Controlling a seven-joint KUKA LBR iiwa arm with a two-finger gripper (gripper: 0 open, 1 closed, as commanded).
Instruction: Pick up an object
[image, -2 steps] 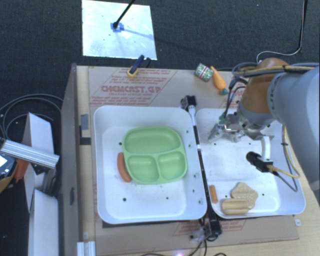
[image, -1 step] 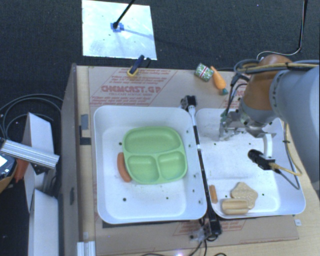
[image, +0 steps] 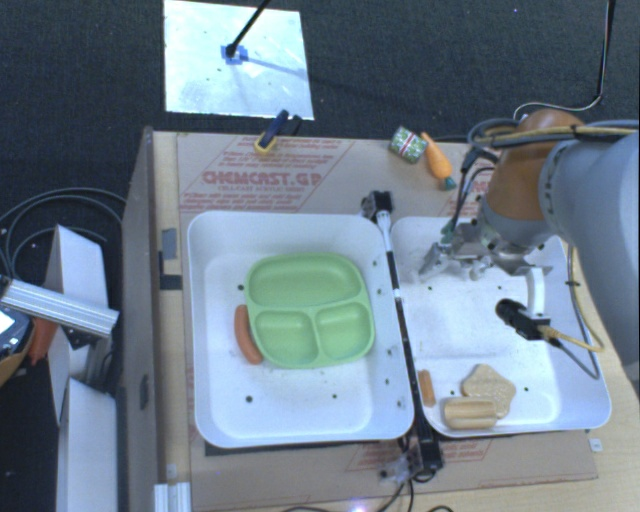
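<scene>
Grey metal, the hand (image: 455, 258) hung over the right bin's (image: 570, 400) far left part; whether it was clenched or released, I cannot tell. Biscuit-shaped toys (image: 482, 398) lay near that bin's front edge, well apart from it.

I see a light green divided plastic plate (image: 308, 308) in the white left bin (image: 215, 400), an orange sausage-shaped toy (image: 245, 334) beside it, and a tan cracker-shaped toy (image: 489, 386).

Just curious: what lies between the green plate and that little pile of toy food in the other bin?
The camera view shows the bins' meeting rims, then a small orange piece.
</scene>
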